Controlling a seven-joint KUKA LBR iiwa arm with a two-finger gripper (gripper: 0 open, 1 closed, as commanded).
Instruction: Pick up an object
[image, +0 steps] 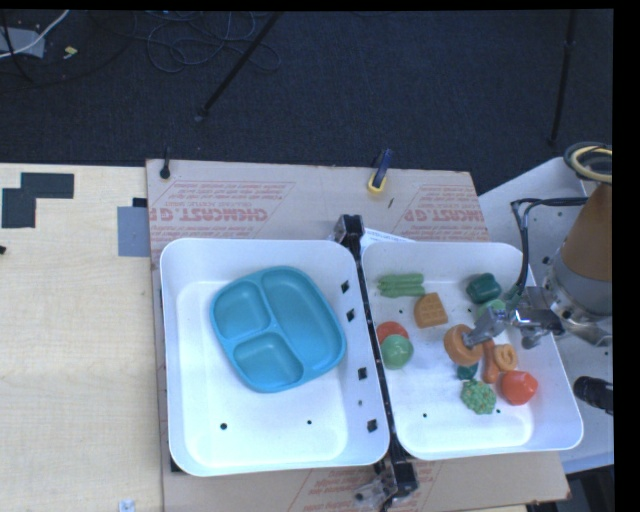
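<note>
The right bin holds several toy foods. Among them are a green pod, a tan block, a dark green pepper, a green ball beside a red piece, and an orange curved piece. Toward the front right lie a smaller orange piece, a red tomato and a broccoli floret. My gripper reaches in from the right and sits low over the right half of this bin. It is at the upper right edge of the orange curved piece, and its body hides what lies under it.
The left bin holds a blue divided plate. A black divider runs between the bins. Cardboard lies under both bins, with a blue and yellow clip at its far edge. The arm's grey and orange wrist stands at the right.
</note>
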